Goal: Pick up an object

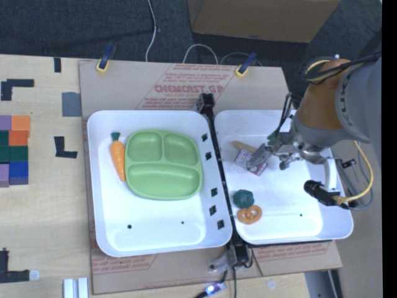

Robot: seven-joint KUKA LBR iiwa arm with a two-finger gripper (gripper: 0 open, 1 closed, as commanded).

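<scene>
1. The end effector (268, 156) hangs low over the right bin (291, 227), near that bin's far half, with the grey arm coming in from the bin's right edge.
2. Whether its fingers are spread or pressed together I cannot tell; the wrist body hides the tips.
3. The nearest thing is a small pink-and-grey packet (250, 161), lying just beside the end effector toward the divider between the bins, seemingly touching or almost touching it. I cannot say it is gripped.
4. A tan stick-like piece (241, 146) lies at the packet's far side, its long axis running roughly along the bin's far edge.
5. Toward the right bin's near edge sit a green lump (243, 198) and an orange ring (250, 214), apart from the end effector.
6. The left bin (149, 238) carries a green tray (164, 164) and a carrot (117, 158).
7. Judged from this, the packet is the likely target; the move needs a slight shift toward the divider.
</scene>
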